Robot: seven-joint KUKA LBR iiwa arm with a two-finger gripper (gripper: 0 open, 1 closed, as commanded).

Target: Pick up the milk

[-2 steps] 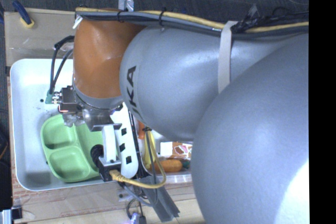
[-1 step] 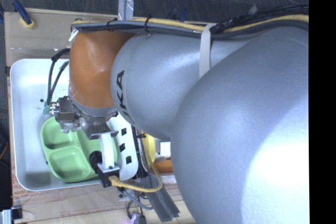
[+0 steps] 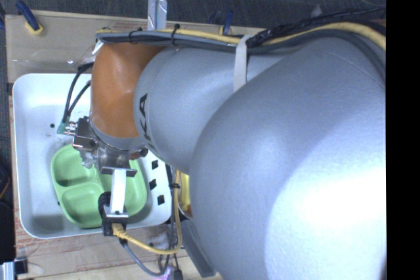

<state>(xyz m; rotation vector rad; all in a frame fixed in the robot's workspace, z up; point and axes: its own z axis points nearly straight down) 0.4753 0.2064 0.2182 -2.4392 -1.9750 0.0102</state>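
My arm fills most of the view, its orange band (image 3: 118,92) reaching over the left white bin (image 3: 29,141). The wrist hangs above a green divided tray (image 3: 75,187) that lies in the bin's near half. The gripper's fingers are hidden under the wrist, so I cannot see what is between them. No milk carton shows in the parts of the bin that I can see.
A yellowish object (image 3: 184,197) peeks out beside the arm at the divide between the bins. The right bin is hidden behind the arm. Blue clamps (image 3: 29,16) sit on the bench's far edge, and a grey post (image 3: 157,12) stands behind the bins.
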